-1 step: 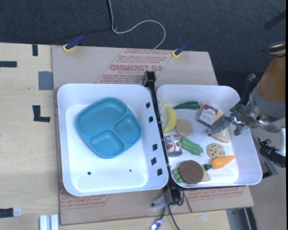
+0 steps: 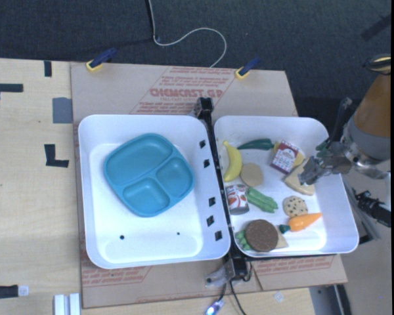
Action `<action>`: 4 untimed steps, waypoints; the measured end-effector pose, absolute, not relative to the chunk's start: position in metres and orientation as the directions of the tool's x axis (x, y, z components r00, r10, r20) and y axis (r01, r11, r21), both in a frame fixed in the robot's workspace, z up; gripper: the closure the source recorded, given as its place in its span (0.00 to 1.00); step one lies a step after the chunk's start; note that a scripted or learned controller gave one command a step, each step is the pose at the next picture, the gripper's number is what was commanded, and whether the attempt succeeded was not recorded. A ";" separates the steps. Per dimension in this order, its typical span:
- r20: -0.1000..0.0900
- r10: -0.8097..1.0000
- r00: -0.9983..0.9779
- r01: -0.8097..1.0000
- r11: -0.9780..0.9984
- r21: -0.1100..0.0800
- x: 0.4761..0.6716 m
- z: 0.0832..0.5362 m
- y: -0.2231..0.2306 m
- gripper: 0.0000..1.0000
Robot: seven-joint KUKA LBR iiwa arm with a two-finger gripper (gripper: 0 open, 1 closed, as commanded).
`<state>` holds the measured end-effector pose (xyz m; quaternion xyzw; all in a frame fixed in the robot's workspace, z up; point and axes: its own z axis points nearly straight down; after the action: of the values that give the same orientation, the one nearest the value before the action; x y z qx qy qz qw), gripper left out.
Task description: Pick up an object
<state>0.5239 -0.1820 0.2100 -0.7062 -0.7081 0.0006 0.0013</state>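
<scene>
Arm [image 2: 374, 120] cut off at right edge; gripper [image 2: 313, 170] blurred, covering part of a pale wedge [image 2: 301, 187].

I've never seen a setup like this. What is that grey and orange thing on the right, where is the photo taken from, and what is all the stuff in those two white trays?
The photo comes from one fixed camera above the bench, looking down at a slant. The grey and orange thing is a robot arm reaching in from the right. At its end is a gripper, a two-fingered hand, hovering over the right edge of the right bin.

The left bin holds a blue divided plate. The right bin is full of toy food: a banana, a green pepper, a small red box, a can, a green pod, a cookie, a carrot and a burger.

The arm's job is to pick something up. I cannot tell from this angle whether anything is gripped yet.
</scene>
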 end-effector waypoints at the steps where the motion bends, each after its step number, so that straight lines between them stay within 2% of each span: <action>1: 0.001 1.000 -0.006 1.000 0.006 0.001 0.524 0.258 -0.129 1.00; 2: 0.002 1.000 -0.010 1.000 0.010 -0.003 0.534 0.246 -0.041 1.00; 3: 0.002 1.000 -0.007 1.000 0.007 -0.008 0.538 0.199 0.023 1.00; 4: 0.000 1.000 -0.005 1.000 0.005 0.001 0.600 0.183 0.051 1.00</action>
<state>0.6003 0.0508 0.1829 -0.7054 -0.7089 -0.0006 -0.0003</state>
